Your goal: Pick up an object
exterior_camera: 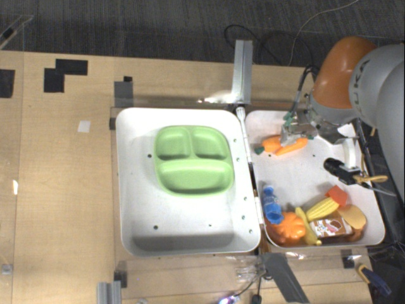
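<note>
The gripper (pixel 296 133) hangs low over the toy carrot (pixel 277 147) in the right bin (pixel 307 173), likely to grasp it; how far it is open I cannot tell.

The grey arm's gripper (pixel 296 133) sits at an orange plastic carrot (pixel 283 147) in the shallow white right-hand bin (pixel 305 177).

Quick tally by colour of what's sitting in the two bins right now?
Green: 1, divided plate
Orange: 3, carrot, round toy, small block
Blue: 1, blue toy
Yellow: 1, corn cob
Brown: 1, bottle
Tan: 1, round piece
Total: 8, as far as the pile can be told apart
</note>
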Robot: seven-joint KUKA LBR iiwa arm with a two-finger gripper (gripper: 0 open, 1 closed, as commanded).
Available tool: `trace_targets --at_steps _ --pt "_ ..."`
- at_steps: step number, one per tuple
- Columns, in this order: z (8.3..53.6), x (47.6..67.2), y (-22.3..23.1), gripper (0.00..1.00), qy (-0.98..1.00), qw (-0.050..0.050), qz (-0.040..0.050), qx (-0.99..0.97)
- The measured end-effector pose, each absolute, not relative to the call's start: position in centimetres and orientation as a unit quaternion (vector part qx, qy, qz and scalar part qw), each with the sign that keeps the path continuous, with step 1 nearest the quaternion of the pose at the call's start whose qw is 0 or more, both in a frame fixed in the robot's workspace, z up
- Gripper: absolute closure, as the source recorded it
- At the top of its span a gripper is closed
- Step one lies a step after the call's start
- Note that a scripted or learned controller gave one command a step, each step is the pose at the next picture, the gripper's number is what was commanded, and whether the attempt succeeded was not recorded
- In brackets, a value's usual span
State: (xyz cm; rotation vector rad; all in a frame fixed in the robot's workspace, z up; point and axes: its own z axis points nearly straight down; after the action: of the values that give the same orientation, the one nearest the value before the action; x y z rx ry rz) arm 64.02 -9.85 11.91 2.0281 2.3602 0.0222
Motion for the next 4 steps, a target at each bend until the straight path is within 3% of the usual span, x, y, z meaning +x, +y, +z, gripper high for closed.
trace_targets --at_steps 1,2,3,4 --pt "11.3 67.4 -10.8 1.0 0.825 0.008 0.0046 0.565" --pt "11.0 67.5 -10.3 1.0 0.704 0.009 0.0061 0.71" --pt "10.1 67.1 -10.2 0.0 0.704 0.002 0.0017 0.71" --pt "8.8 62.9 -17.7 0.0 0.8 0.005 0.0021 0.6"
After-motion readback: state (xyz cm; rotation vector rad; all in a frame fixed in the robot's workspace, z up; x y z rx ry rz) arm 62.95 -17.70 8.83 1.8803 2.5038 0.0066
